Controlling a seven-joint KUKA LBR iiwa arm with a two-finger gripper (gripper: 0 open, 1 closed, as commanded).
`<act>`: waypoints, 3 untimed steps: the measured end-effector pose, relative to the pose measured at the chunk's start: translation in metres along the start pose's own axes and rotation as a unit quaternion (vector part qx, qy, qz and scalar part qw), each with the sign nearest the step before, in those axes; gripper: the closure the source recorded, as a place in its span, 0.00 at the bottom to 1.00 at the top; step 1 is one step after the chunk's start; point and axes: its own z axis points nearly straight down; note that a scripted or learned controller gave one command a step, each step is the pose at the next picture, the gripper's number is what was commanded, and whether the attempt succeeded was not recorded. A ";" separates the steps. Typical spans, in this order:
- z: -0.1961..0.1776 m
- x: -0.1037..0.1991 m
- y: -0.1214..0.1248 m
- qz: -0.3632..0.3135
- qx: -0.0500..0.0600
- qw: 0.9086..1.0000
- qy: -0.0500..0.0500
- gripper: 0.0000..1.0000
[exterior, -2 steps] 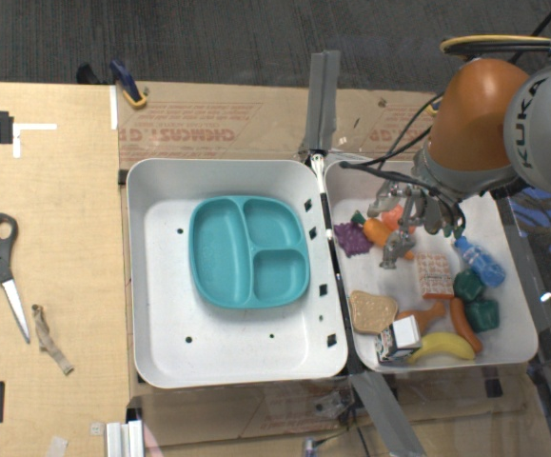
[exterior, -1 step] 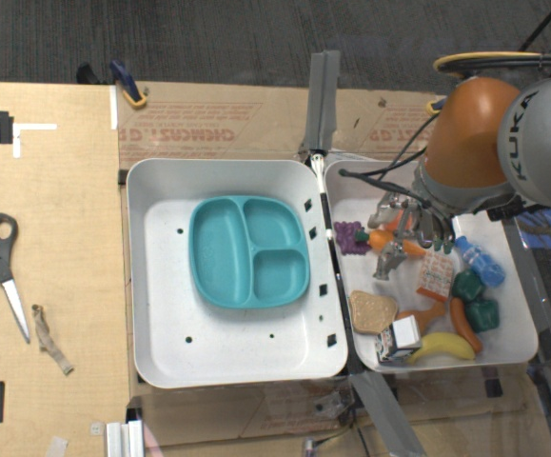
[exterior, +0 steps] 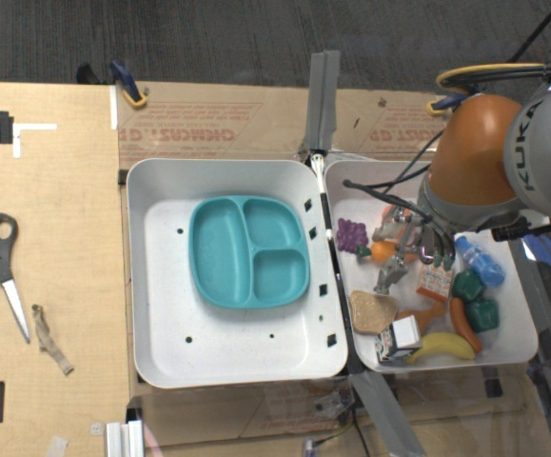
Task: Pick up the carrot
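A: Where is the carrot [exterior: 463, 323]?

B: It lies in the right bin [exterior: 515, 348], near the front right corner. It is a long orange piece, slanted, with its thin end pointing toward the front. A dark green piece [exterior: 475, 300] sits at its upper end, so the 2 colours touch there.

A: What is just beside it?

B: A yellow banana [exterior: 444, 347] lies at its lower end, close to the front wall. A small white box [exterior: 403, 334] is left of the banana, and a brown slice like bread [exterior: 373, 311] is left of that. Further back there is a purple bunch of grapes [exterior: 352, 235] and a small orange ball [exterior: 383, 251].

A: And the gripper [exterior: 396, 270]?

B: It hangs over the middle of the right bin, near the orange ball and apart from the carrot. Its metal fingers are small and mixed with the clutter, so I cannot tell how wide they stand or if anything is between them.

A: What is hard to see?

B: The arm's orange band [exterior: 480, 150] covers the back right part of the bin. A blue object [exterior: 480, 262] is partly under it.

A: The left bin [exterior: 151, 284]?

B: It holds 1 teal plate [exterior: 251, 252] with 3 compartments.
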 end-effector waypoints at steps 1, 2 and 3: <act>0.000 0.000 0.005 0.113 0.000 0.994 0.000 0.00; 0.001 0.020 -0.001 0.418 0.001 0.908 0.001 0.00; -0.008 0.019 0.000 0.417 0.002 0.909 0.000 1.00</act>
